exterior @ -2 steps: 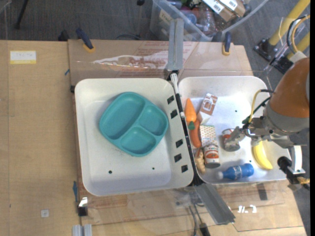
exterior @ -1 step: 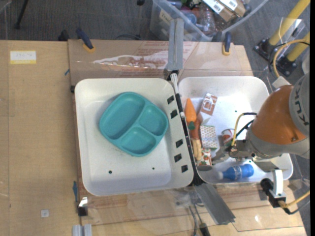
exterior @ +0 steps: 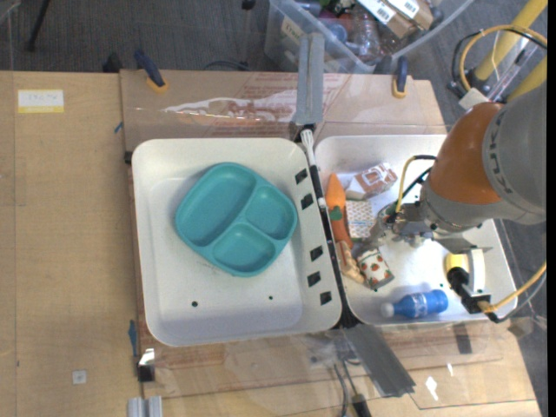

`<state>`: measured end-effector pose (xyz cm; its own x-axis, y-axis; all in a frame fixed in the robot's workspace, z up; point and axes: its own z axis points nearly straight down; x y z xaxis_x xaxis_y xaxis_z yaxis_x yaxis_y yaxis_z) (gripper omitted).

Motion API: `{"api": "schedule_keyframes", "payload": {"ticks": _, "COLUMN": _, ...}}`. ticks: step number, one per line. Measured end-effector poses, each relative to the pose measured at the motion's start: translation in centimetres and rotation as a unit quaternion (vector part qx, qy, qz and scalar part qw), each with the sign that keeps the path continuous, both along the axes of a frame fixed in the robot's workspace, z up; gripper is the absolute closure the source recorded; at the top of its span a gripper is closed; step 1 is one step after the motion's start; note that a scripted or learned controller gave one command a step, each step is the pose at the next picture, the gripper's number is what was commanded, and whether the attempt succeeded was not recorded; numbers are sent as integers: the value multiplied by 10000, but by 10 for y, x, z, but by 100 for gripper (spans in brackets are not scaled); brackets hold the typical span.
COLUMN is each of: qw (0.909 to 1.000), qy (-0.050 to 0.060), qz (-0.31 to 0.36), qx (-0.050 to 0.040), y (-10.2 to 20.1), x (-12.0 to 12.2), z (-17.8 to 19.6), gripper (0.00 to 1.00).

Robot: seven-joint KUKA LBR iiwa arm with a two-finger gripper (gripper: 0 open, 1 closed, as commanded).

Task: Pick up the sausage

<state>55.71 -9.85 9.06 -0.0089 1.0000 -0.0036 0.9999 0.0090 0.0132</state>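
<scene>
Grey carpet lies behind the table point(exterior: 61, 233); a clear storage tub point(exterior: 373, 11) of mixed packaging stands on the floor at the far side. The table is light wood and carries two white bins side by side.

Left bin point(exterior: 156, 311): a teal divided plate point(exterior: 236, 218) sits in its middle, well apart from the walls.

The divider wall point(exterior: 314, 233) between the bins runs near to far.

Right bin point(exterior: 347, 150): just right of the divider lies a cluster of items. An orange packet point(exterior: 336, 207) lies along the wall, a patterned packet point(exterior: 375, 179) lies at the far side, and a small spotted box point(exterior: 375, 269) lies nearer. A slim brownish piece point(exterior: 348, 257), probably the sausage, lies close against the divider with its long axis roughly near-to-far; identification uncertain. A blue bottle point(exterior: 420, 303) lies on its side near the near wall.

The gripper point(exterior: 401, 226) hangs over the middle of the right bin, under the orange-banded wrist point(exterior: 465, 168). Whether its fingers are apart or together cannot be told.

Judgement: the sausage lies left and slightly near of the gripper. Little room on the divider side; open bin floor lies to the right, so the fingers would best span the short axis.
</scene>
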Motion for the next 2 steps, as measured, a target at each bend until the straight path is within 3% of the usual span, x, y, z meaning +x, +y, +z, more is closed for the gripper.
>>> {"api": "schedule_keyframes", "payload": {"ticks": 1, "qw": 9997, "qy": -38, "qz": 222, "qx": 2, "y": 8, "x": -46, "z": 2, "gripper": 0}}
{"api": "schedule_keyframes", "payload": {"ticks": 2, "qw": 10000, "qy": 49, "qz": 16, "qx": 9, "y": -39, "x": 60, "z": 159, "gripper": 0}}
